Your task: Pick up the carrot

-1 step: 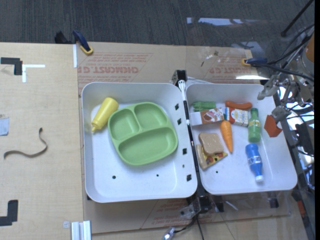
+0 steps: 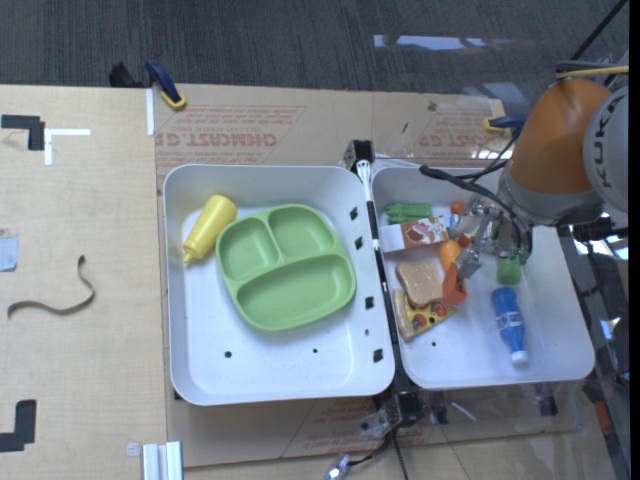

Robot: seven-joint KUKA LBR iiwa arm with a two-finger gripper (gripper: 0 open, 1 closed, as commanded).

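Note:
The orange carrot (image 2: 451, 253) lies in the right bin (image 2: 560, 353), between a small carton and a bread slice. My gripper (image 2: 470, 260) hangs from the grey and orange arm, directly at the carrot's right side and partly over it. The carrot's right end is hidden under the gripper. I cannot tell whether it is touching the carrot.
The right bin also holds a green vegetable (image 2: 407, 211), a carton (image 2: 424, 233), a bread slice (image 2: 422, 281), a pizza slice (image 2: 420, 316), a red-orange piece (image 2: 456, 288), a blue bottle (image 2: 508, 323) and a green item (image 2: 509, 271). The left bin (image 2: 200, 368) holds a green divided plate (image 2: 285, 266) and a yellow bottle (image 2: 208, 225).

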